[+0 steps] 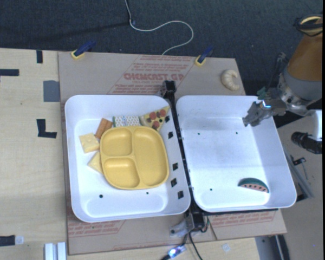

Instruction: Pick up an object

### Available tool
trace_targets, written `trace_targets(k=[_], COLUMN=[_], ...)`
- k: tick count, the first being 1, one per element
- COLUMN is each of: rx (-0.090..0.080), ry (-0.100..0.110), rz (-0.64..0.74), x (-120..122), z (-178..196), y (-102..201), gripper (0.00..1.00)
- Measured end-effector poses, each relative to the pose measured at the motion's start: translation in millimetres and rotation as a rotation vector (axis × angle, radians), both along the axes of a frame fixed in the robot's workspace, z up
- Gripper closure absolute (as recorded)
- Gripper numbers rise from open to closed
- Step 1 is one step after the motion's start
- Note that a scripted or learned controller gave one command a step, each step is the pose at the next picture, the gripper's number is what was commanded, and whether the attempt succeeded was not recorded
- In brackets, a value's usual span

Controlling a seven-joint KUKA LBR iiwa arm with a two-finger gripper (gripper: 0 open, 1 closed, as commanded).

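The robot's dark metal pincer (253,116) hung over the upper right corner of the right-hand shallow white plastic bin (206,145), nothing visible between its tips; whether it was apart or together could not be told from this angle. Behind it, the grey arm with its orange band (309,58) reached in from the right.

On that bin's smooth floor lay one small toy watermelon slice (253,186), a half-round with a green rind and red flesh, near the lower right corner and well apart from the pincer.

The left-hand shallow white plastic bin (78,161), touching its twin along a black centre seam, held a glossy yellow plastic plate (134,157) with three compartments and rounded corners. Tucked around the plate's upper and left edges were several flat toy food pieces: two pale yellow cracker-like squares (89,142), one orange-brown rectangular piece (103,127), one green-and-white speckled strip (125,121) and one pizza-like wedge (157,116) beside the seam.

Both bins rested on a sheet of brown cardboard (146,75) with red print, clipped by two blue-and-yellow clamps (83,49) at its far edge, on the pale wooden surface (21,161). One beige rounded lump (231,79) sat on the cardboard beyond the right bin, and one thin white cable (162,28) looped over dark carpet (54,10).
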State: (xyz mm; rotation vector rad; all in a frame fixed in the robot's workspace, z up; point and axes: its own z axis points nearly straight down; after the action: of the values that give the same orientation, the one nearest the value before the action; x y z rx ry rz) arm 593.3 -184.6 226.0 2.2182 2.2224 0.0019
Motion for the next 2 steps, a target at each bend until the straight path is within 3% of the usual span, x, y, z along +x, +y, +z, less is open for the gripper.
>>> trace_targets(k=[1,2], rx=[0.001,0.002], ry=[0.003,0.002], rz=[0.005,0.005], x=[20.3,34.9], z=[-9.9,6.3], y=[55.1,106.8], gripper=[1.0,1.0])
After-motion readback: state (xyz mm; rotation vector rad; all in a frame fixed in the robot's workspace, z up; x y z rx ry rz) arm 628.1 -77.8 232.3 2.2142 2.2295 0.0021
